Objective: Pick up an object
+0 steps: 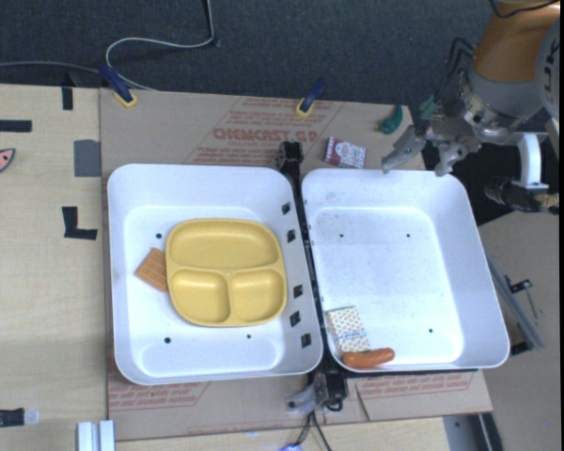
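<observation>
We see one sausage (pixel 368 357) and one packet (pixel 346 327) in the right bin (pixel 470 252); tool (pixel 419 150) spread, holding nothing.

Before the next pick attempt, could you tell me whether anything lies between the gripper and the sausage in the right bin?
Nothing visible does: the gripper hovers over the right bin's far rim, bare floor between it and the sausage.

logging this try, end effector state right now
end effector: open, holding nothing, above the far edge of the right bin.
</observation>
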Action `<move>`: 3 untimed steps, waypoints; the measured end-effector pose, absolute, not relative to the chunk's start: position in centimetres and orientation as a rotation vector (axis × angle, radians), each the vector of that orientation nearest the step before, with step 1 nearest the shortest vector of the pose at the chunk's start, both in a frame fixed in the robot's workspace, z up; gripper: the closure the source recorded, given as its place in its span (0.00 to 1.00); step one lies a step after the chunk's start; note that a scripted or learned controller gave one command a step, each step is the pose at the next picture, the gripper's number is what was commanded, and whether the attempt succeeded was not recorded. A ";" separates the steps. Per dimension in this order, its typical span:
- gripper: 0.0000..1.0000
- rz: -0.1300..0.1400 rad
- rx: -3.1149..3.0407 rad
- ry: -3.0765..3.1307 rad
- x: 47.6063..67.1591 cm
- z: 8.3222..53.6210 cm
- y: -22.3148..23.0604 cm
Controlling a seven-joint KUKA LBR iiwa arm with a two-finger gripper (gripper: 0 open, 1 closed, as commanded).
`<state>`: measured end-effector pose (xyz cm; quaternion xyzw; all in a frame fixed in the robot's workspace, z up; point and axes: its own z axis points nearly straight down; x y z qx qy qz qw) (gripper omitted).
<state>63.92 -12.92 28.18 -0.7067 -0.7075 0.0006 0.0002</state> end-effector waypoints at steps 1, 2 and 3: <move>0.00 0.004 -2.218 -2.220 57.1 14.3 -9.8; 1.00 0.002 -2.218 -2.222 57.2 15.3 -9.7; 1.00 0.001 -2.217 -2.222 57.3 16.2 -9.7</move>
